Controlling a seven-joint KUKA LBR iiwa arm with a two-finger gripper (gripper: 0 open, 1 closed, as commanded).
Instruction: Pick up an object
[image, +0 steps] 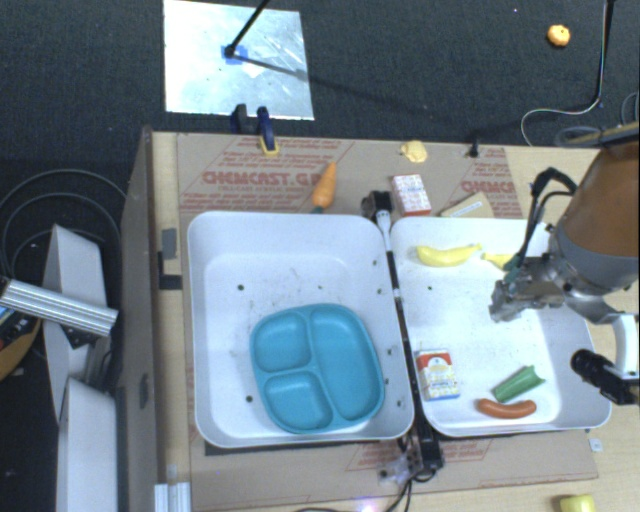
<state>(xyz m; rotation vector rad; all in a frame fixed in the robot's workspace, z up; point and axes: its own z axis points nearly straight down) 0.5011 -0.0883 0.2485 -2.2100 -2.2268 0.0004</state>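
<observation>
Two white bins sit side by side on the bench. The left bin (215, 250) holds one thing: a blue divided plate (316, 368) with three compartments, lying toward its near side. The right bin (560, 415) holds four loose things. One yellow banana (447, 255) lies at the far side, with a small yellow piece just to its right. One small red-and-white box (437, 374) sits near the left wall, toward the near edge. One green pepper-like piece (517, 382) lies tilted at the near right, and one reddish sausage (506, 407) lies just beside it, nearer still.

The arm comes in from the right, and its gripper (510, 298) hangs over the middle of the right bin, right of the banana and well apart from the box. Nothing sits between its fingers, and I cannot tell whether they are spread or closed.

Beyond the bins, on the cardboard, lie one carrot (324, 186) and one more small box (410, 194).
</observation>
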